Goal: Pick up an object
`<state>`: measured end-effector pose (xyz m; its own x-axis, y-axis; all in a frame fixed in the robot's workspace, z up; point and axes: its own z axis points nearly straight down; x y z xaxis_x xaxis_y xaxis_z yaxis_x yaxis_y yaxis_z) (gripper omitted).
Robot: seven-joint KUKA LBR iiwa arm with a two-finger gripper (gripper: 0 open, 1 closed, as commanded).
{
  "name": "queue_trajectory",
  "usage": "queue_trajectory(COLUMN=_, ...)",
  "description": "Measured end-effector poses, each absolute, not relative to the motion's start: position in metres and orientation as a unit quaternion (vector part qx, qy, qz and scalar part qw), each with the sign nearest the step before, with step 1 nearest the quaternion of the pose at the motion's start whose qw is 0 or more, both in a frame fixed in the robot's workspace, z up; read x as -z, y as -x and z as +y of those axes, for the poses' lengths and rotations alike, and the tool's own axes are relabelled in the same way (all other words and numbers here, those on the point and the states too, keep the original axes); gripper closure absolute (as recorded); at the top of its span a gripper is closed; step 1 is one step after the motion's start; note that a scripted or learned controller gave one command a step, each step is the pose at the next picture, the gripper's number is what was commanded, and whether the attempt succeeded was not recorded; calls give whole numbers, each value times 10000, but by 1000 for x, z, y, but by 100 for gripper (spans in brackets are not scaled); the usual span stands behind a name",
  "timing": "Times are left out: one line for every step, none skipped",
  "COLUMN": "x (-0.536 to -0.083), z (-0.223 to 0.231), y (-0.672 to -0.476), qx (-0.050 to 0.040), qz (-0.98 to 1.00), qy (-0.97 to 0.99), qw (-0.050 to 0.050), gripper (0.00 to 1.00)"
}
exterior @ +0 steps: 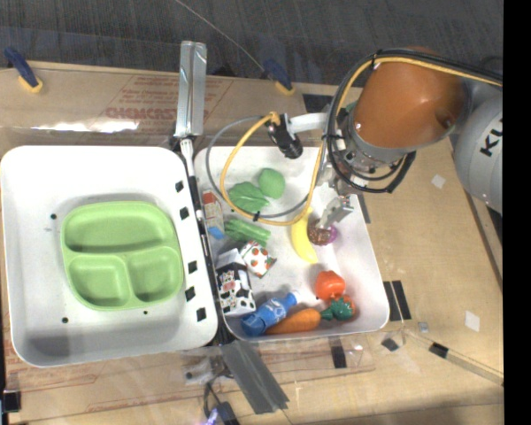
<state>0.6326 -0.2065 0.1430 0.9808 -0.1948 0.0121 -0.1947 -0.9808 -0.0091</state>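
Note:
My gripper point(334, 212) hangs below the orange wrist band point(398, 104) over the right side of the right bin point(372, 264). Directly beneath its tip lies a small purple and clear object point(321, 233), touching or nearly touching it. A yellow banana point(301, 240) lies just left of that object. Further toward the front sit a red tomato-like toy point(329, 284), an orange carrot point(294, 320) and a blue bottle point(270, 313). Green vegetable toys point(257, 191) lie at the back left of the bin.
The left bin point(26, 237) holds a green sectioned tray point(119, 253). Black-and-white patterned boxes point(236, 290) and a green stalk point(246, 230) lie along the right bin's left wall. Yellow and grey cables point(239, 144) loop over the back of that bin.

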Motion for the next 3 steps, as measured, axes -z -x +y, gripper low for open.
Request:
queue_trajectory(x=-90, z=-207, y=-582, qx=2, qz=972, qy=9953, qw=33, gripper=0)
queue_trajectory(x=-104, z=-202, y=-588, qx=88, qz=941, qy=9955, qw=73, gripper=100)
queue_trajectory(x=-91, z=-202, y=-501, qx=-21, qz=972, qy=9953, qw=20, gripper=100)
